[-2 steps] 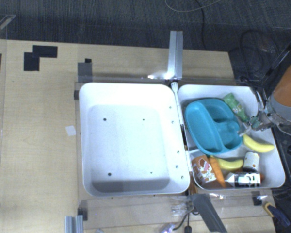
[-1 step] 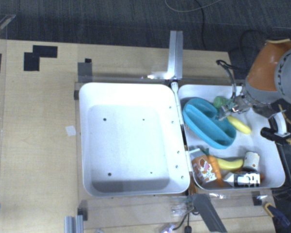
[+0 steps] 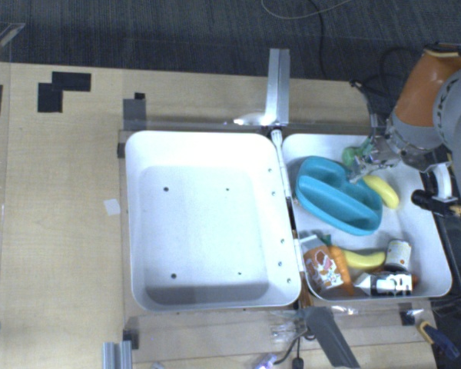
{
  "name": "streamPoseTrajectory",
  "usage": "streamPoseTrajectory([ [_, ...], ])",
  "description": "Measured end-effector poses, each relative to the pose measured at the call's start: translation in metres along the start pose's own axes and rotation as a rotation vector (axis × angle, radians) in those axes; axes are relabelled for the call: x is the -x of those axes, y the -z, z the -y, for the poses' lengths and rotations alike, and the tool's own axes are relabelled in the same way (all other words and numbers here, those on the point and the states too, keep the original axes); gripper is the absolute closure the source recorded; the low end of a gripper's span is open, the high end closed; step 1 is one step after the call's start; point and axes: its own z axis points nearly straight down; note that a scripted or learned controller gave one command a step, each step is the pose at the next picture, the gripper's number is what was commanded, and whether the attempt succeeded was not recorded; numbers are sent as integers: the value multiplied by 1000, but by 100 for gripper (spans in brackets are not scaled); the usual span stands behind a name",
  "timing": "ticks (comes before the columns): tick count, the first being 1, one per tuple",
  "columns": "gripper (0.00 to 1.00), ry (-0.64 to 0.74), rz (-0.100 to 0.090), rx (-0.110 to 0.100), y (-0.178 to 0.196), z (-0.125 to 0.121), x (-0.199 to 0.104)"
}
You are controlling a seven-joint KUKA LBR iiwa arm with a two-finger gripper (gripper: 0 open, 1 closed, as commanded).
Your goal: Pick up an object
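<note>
The right bin (image 3: 438,279) holds a blue bowl-like dish (image 3: 338,196), a yellow banana-shaped piece (image 3: 382,191) at the dish's right, another yellow banana (image 3: 364,259) near the front, an orange snack packet (image 3: 325,268), a dark bottle with a white label (image 3: 386,284) and a small white cup (image 3: 399,252). My gripper (image 3: 366,162) hangs low over the bin's far side, between the dish's upper right rim and the upper yellow piece. A green item (image 3: 351,157) lies just beside it. I see nothing held between the fingers.
The left bin (image 3: 138,229) lies beside the right one, divided by a shared rim (image 3: 286,206). A metal post (image 3: 278,83) stands behind the bins. A cable (image 3: 323,10) lies on the dark floor beyond. The arm's orange band (image 3: 426,87) fills the upper right.
</note>
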Motion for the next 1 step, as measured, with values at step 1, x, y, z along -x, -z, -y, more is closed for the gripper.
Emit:
streamPoseTrajectory([
  [1, 100, 7, 1, 2, -1, -1, 31],
])
